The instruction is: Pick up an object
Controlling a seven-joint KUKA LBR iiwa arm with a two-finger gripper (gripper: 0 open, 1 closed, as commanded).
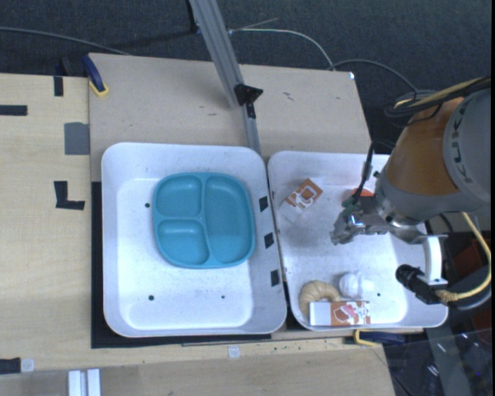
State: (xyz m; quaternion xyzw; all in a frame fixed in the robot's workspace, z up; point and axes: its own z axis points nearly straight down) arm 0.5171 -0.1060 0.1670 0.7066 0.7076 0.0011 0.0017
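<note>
Landmark: the right bin, the one of the two white bins on the worktop nearest the arm; every place below is given against it.
Arm: the grey arm with its orange band reaches in over the right bin's right wall.
Claw: the claw hangs above the bin's middle, a little toward the right wall. Its tips are small and dark against the arm, so I cannot tell whether they stand apart or together.
Held: nothing shows between the tips; by this view no object has been lifted.
Small carton: a small white and orange carton lies in the bin's upper left part, near the claw but apart from it.
Croissant: a tan pastry, probably a croissant, lies near the bin's lower wall.
White object: a small rounded white object sits just beside the croissant, on its right.
Flat box: a flat white and orange box rests against the bin's lower wall, touching the croissant.
Blue tray: a blue divided tray lies in the left bin, across the shared wall.
Done: the claw is brought over the right bin, where the pickable things lie.
Left: choosing one thing, descending, closing on it and lifting it; the task looks barely begun.
</note>
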